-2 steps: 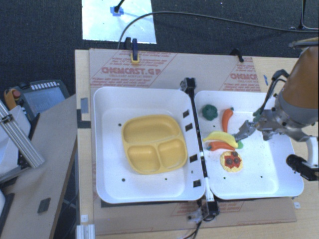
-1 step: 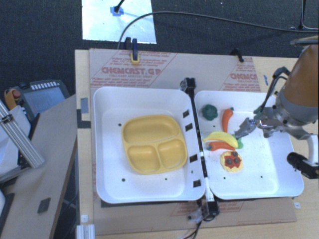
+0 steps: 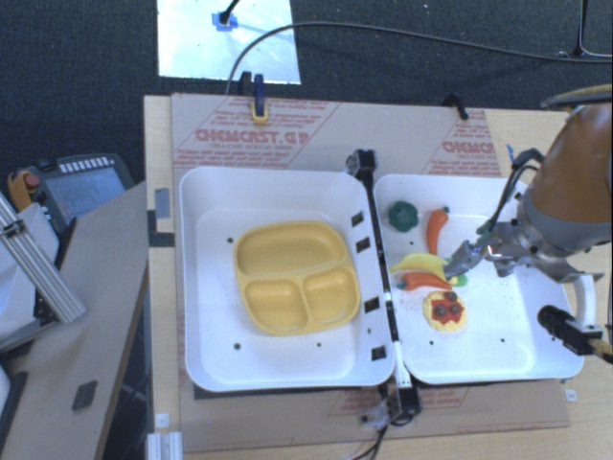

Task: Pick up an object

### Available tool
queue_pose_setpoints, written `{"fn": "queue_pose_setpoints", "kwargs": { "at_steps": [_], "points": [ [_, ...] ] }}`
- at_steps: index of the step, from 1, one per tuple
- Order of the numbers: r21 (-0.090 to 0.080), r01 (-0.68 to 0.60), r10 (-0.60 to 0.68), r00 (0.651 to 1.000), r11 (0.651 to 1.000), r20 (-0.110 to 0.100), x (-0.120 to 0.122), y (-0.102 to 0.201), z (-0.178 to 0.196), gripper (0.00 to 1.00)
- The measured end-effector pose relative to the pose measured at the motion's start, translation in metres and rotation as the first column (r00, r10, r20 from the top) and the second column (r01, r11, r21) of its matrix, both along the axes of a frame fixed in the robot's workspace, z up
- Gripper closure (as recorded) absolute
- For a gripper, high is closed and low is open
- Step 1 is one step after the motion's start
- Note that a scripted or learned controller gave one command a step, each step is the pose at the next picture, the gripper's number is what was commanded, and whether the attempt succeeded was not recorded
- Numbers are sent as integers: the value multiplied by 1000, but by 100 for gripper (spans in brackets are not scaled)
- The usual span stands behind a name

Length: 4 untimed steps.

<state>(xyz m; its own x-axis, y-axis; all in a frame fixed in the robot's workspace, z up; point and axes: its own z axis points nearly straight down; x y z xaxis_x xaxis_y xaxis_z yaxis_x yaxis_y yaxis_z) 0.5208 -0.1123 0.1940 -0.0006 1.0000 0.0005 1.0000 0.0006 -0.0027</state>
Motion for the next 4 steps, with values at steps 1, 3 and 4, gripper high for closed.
{"fn": "queue_pose_setpoints", "kwargs": {
  "at_steps": [1,3,4],
  "points": [
    [1,0,0,1000,1000,0,10,1,-49,0],
    [-1,0,0,1000,1000,5,2,5,-85,100],
    [-1,-3,3,1000,1000,9,6,8,-42,100]
  ]
}}
